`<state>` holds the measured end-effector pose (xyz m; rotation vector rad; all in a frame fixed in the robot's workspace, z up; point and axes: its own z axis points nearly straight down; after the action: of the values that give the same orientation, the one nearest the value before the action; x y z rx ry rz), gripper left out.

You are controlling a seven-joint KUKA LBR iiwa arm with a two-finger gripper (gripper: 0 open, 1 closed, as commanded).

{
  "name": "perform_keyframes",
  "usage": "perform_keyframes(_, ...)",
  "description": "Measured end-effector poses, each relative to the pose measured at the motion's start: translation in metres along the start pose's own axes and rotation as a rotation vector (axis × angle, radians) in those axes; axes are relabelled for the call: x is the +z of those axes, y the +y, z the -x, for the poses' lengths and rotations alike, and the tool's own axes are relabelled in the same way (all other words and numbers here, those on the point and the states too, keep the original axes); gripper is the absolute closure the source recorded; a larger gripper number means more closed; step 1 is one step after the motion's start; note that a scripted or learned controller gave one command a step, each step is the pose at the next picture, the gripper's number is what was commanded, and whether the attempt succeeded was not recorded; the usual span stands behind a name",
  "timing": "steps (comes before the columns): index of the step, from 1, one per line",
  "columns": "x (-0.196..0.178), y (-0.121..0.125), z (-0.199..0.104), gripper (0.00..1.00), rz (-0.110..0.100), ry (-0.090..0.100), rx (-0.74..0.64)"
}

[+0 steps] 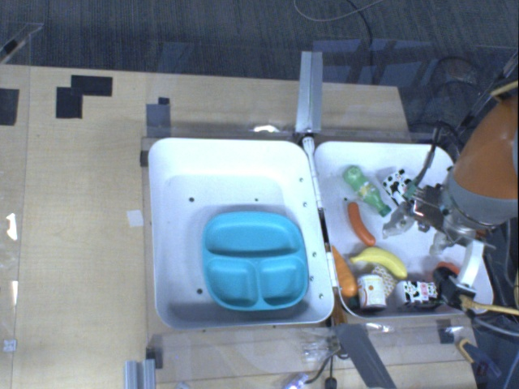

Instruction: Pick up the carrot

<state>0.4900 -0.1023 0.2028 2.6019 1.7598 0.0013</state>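
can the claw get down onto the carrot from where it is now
Probably yes, though it's tight. The carrot lies uncovered along the right bin's left wall, with the banana and a small can right beside it. The claw hovers nearby.

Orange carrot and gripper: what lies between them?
Camera view: a yellow banana lies between the orange carrot at the right bin's left wall and the gripper.

A pale wooden bench (pixel 73 241) carries two white bins. The left bin (pixel 174 177) sits at nine o'clock of the right bin (pixel 331 164), their rims touching.

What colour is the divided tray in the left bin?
Light blue tray, seen clearly in the overhead camera view.
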Motion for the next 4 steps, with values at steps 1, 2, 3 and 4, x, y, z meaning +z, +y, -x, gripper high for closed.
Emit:
perform_keyframes(1, 0.0, 0.0, 0.0, 0.0, 0.0, 0.0, 0.0)
perform_keyframes(2, 0.113, 0.025, -0.011, 0.0, 0.007, 0.003, 0.026)
perform_keyframes(3, 0.102, 0.027, -0.012, 1.0, 0.012, 0.006, 0.025)
perform_keyframes(4, 0.002, -0.015, -0.082, 1.0, -0.001, 0.001, -0.051)
